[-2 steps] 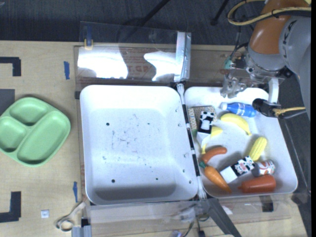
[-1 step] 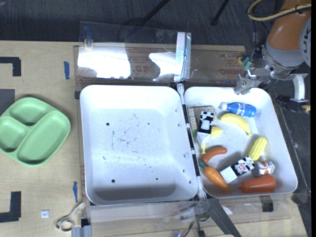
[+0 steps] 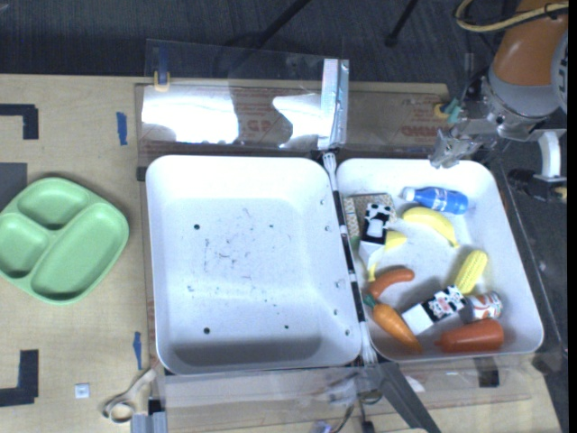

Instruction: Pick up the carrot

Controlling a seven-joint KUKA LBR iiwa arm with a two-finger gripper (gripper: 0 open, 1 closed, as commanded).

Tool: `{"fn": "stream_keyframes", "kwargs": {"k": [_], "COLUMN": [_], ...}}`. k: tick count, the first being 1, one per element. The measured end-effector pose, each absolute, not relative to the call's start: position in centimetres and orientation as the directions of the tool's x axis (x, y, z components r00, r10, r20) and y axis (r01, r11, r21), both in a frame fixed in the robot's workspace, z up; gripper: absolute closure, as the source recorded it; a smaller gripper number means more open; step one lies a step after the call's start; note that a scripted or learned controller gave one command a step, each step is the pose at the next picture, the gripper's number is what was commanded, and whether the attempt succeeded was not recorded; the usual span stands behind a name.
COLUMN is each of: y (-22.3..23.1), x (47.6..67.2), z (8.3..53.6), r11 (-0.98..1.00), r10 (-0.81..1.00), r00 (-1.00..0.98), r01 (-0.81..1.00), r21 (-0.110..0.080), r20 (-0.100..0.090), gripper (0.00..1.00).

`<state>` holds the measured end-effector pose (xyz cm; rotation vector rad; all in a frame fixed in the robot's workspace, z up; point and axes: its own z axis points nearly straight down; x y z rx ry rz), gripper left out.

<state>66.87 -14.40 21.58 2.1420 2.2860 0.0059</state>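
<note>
Carrot (image 3: 394, 324): short, orange, tapered, lying on a slant at the near-left corner of the right bin (image 3: 523, 242), close to that bin's left wall.

Around the carrot: red sausage-like piece (image 3: 389, 280) just above it; black-and-white carton (image 3: 432, 310) touching or nearly touching its right end; red-orange piece (image 3: 470, 336) beyond the carton; corn cob (image 3: 471, 271) and small can (image 3: 486, 306) further right. Banana (image 3: 430, 223), blue bottle (image 3: 435, 198) and cow-print box (image 3: 378, 219) well beyond the carrot, towards the far wall.

My pincer (image 3: 448, 152) hangs over the bin's far rim, well apart from the carrot. Open or closed, I cannot tell.
</note>
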Motion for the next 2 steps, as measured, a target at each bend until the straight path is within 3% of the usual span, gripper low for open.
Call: {"fn": "stream_keyframes", "kwargs": {"k": [1,2], "y": [-14.4,-12.9], "x": [67.0,65.4], "z": [22.7,23.1], "r11": [0.065,0.151], "r10": [0.998,0.989], "r00": [-0.065,-0.151], "r01": [0.998,0.989], "r21": [0.013,0.001], "r20": [-0.006,0.0], "gripper": [1.0,1.0]}}
